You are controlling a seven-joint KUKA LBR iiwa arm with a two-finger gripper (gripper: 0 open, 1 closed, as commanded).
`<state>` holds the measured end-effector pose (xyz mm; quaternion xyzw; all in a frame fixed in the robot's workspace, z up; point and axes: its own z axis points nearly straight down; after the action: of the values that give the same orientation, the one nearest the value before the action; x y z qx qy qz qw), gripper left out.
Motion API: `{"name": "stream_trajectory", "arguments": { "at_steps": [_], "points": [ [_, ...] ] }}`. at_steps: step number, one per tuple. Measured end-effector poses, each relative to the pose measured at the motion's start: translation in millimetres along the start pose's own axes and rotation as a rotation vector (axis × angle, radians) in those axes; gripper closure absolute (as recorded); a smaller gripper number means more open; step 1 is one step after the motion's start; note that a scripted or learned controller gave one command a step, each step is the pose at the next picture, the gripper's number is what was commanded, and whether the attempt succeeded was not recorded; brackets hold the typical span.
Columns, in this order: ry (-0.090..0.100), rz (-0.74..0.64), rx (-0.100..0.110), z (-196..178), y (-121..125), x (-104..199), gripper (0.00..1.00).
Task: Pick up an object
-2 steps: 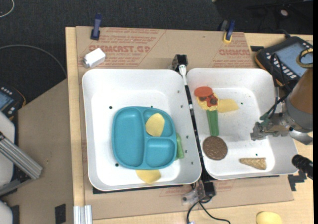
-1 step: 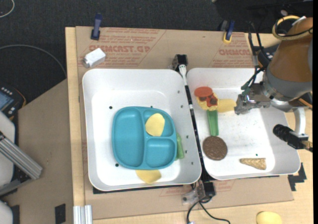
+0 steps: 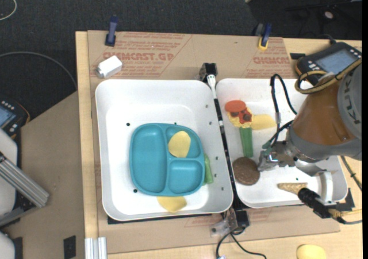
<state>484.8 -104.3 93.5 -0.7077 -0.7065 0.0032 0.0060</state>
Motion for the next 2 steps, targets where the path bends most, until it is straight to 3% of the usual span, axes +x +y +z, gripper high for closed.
{"name": "stream_trajectory", "arguments": {
  "at_steps": [1, 2],
  "points": [
    [-0.010, 0.006, -0.014, 9, 1, -85, 1.00],
    [-0.001, -0.012, -0.018, 8, 50, 3, 1.00]
  ]
}}
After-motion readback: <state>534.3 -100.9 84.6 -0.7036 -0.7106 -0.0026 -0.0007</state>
